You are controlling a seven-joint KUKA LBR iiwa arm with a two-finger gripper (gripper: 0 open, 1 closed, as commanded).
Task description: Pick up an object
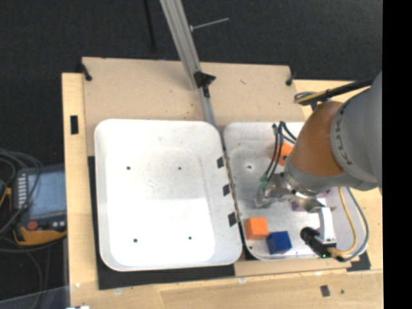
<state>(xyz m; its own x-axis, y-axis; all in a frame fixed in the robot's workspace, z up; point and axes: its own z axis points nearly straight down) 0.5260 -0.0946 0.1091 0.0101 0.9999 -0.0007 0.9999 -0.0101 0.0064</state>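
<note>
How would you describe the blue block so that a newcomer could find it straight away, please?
Look in the right-hand bin, the one the grey arm reaches into, at its near edge. The blue block lies there beside an orange block, and it alone is blue.

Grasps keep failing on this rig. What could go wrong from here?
1. The hand is low in the right bin, but the orange cube and blue cube lie nearer the front; it may close on nothing.
2. The cubes sit close together, so a grab at one could knock the other.
3. The arm covers much of the bin, partly hiding another orange object.
</note>
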